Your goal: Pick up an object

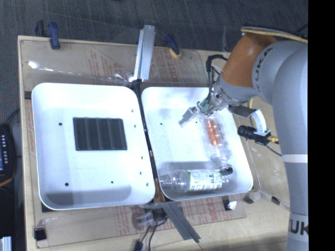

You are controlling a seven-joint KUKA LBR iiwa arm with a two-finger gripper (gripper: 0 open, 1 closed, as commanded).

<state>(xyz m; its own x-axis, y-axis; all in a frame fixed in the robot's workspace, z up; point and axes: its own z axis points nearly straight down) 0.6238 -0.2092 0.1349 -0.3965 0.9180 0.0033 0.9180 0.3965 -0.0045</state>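
Bottles, two in number, lay in the right bin (157, 140): a clear plastic bottle with an orange label (215, 137), cylindrical and ribbed, slanting down the bin's right side with its dark cap toward the near corner; and a clear plastic bottle with a pale printed label (192, 180), resting lengthwise against the near wall, its neck toward the bin's near-left corner. The two lay close at the near-right corner — whether they touched could not be told. Both bins were shallow moulded white trays with rounded corners and smooth, slightly glossy floors; the left bin (52, 156) bore a dark ribbed rectangular panel (99, 134) on its floor and small dark holes around it. The gripper (189, 116), slim grey metal, hung over the far middle of the right bin, just beside the upper end of the orange-labelled bottle; whether its jaws stood apart or closed could not be made out, and nothing was seen between them. The arm (272, 82) — smooth grey casing with an orange band — entered from the right. The bench (78, 218) showed pale, printed board.
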